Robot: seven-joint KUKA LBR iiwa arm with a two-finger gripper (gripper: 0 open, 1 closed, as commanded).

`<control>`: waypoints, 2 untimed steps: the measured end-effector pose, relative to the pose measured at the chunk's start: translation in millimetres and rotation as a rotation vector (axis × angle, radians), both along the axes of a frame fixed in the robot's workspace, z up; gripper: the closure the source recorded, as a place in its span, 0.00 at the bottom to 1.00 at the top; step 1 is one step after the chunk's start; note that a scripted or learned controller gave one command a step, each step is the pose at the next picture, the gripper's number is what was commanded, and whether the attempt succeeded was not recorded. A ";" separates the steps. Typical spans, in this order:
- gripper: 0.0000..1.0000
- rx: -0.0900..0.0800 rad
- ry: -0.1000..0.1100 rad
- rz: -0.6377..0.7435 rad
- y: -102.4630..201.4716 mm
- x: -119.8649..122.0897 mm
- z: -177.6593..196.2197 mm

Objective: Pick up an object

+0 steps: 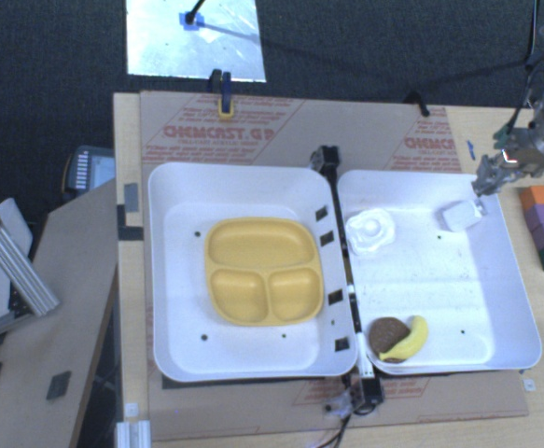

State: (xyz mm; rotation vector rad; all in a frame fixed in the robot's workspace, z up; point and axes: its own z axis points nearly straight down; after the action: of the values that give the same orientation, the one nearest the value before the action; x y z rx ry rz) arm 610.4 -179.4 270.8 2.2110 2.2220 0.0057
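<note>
Over the far right corner of the right bin (523,329), my claw (484,187) is hanging just above the rim, and I cannot tell how it is set, since it is blurring into the bin's white wall from this angle; I am seeing nothing caught in it. Just beside and below its tip, a small whitish block (460,216) is lying on the bin floor, and that is the nearest candidate. Further out, a crumpled white lump (369,231) is sitting near the divider between the bins, and at the near edge a banana (410,340) is leaning against a brown round object (388,332), the two touching. Across the divider, the left bin (174,250) is carrying a yellow compartment tray (262,271), well apart from me. I am judging this to be the approach step, with nothing lifted yet. Next, I am thinking I need to centre over the block, drop straight down and close on it, minding the bin wall close by, which could be crowding my reach on that side.
</note>
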 end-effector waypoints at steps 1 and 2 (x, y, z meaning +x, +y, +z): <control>1.00 0.003 0.006 0.004 52.5 -18.4 3.6; 1.00 0.003 0.006 0.004 95.9 -26.4 2.5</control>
State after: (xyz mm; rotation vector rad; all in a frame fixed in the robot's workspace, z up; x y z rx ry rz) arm 584.0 -83.5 273.3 2.2110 2.2313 0.0032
